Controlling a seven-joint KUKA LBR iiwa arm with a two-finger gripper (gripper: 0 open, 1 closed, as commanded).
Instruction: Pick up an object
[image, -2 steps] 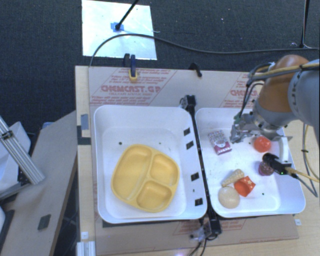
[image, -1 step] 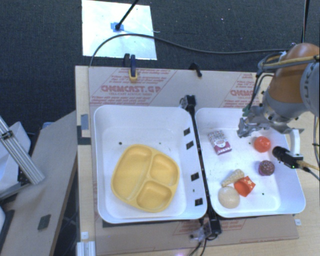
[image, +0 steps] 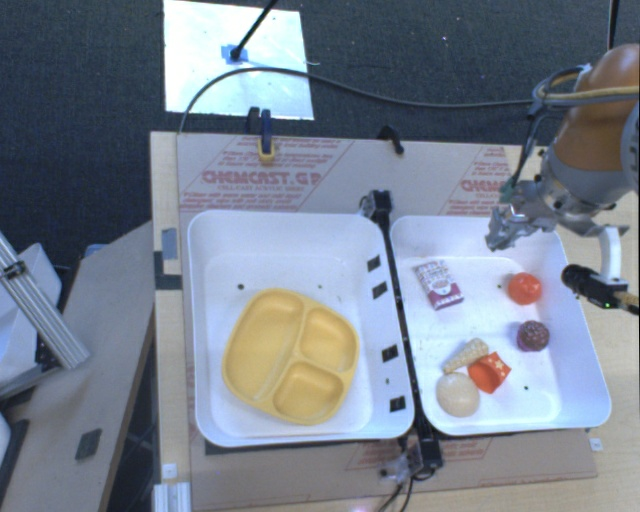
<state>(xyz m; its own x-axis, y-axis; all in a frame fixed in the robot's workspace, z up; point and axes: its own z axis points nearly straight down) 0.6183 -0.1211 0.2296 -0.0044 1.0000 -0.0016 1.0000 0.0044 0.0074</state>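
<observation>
Nearest to the camera, at the low edge of the counter (image: 120, 300), a black clip (image: 428, 455) sits where the two white bins meet. The right bin (image: 585, 395) holds all the loose objects. At its 7 o'clock lies a round cream ball (image: 458, 395). A small red piece (image: 489, 373) is touching or almost touching this ball at its 1 o'clock, and a pale wedge (image: 466, 354) lies just beside both. A dark red ball (image: 533, 335) rests at about 3 o'clock in the bin, well apart from the others. An orange ball (image: 524, 288) is at 2 o'clock, and a flat red and white packet (image: 438, 283) lies at 11 o'clock.

The left bin (image: 215, 250) carries a yellow tray (image: 291, 355) with three compartments, placed a little toward 6 o'clock.

The arm (image: 590, 130) comes in from 2 o'clock of the view. Its jaws hang over the far rim of the right bin, at about 12 o'clock, above the bin and apart from every object. The orange ball is the closest one, at 5 o'clock from them. Whether the jaws are open or closed cannot be told at this slant.

Under the bins lies a brown sheet (image: 330, 165) with red printed letters.
</observation>
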